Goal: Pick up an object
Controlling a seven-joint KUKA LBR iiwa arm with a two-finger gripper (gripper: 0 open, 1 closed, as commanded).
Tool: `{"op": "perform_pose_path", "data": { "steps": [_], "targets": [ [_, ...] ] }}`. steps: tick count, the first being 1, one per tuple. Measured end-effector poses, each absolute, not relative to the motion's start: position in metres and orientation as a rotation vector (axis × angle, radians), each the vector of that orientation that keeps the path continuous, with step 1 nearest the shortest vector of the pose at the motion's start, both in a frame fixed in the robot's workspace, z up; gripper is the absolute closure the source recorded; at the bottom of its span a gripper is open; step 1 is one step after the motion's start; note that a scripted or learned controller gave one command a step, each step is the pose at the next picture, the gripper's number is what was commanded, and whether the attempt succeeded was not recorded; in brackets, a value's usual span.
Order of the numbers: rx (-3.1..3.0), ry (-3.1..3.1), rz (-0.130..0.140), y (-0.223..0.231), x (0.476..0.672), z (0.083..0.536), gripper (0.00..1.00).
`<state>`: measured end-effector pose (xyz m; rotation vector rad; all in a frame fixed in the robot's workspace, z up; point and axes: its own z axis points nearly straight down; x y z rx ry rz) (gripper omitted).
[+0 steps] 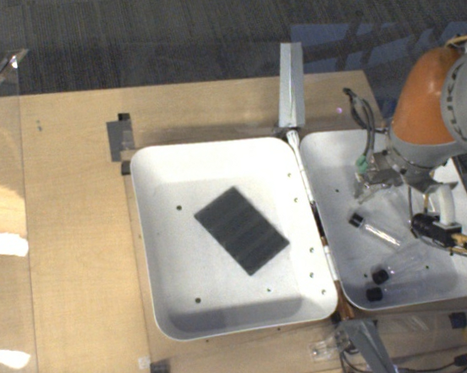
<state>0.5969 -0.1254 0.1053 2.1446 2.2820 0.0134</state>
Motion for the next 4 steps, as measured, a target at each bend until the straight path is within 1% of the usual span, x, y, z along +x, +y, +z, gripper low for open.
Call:
{"op": "perform_pose_path", "data": {
  "steps": [1, 2, 3, 4],
  "targets": [
    [1.95, 2.455, 0.005, -0.14, 0.63, 0.15, 1.0],
    [1.911, 2.488, 0.005, -0.106, 0.636, 0.113, 1.0],
    [2.056, 2.363, 0.01, -0.088, 0.643, 0.09, 1.0],
    [1.842, 2.53, 0.009, -0.108, 0.671, 0.342, 1.0]
  ]
}}
